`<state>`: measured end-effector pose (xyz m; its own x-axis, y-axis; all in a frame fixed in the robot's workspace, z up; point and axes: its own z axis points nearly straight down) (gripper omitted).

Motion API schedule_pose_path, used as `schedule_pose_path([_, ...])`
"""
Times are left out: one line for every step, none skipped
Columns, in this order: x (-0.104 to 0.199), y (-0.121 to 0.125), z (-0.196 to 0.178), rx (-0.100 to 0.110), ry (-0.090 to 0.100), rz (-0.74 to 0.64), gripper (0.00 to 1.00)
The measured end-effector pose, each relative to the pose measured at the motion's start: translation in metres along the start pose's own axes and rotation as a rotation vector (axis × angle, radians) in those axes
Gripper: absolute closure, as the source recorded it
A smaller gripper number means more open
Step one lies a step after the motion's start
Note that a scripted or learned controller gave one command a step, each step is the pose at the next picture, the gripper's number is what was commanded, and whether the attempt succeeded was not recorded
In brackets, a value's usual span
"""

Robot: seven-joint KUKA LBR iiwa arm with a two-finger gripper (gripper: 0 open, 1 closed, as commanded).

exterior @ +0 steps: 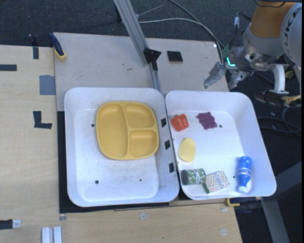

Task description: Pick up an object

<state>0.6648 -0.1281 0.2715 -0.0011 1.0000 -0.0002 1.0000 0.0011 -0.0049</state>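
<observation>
Pincer [222, 81] open above bin rim [213, 93].

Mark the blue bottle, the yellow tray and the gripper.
blue bottle [243, 174], camera view, middle of its body
yellow tray [127, 130], camera view, ridge between its compartments
gripper [224, 80], camera view, midway between its fingertips
</observation>
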Motion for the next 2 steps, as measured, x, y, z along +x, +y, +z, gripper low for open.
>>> schedule_pose_path([0.000,0.001,-0.002,-0.004,0.000,-0.001,0.00])
schedule_pose_path([0.009,-0.005,0.050,0.001,-0.001,-0.001,0.00])
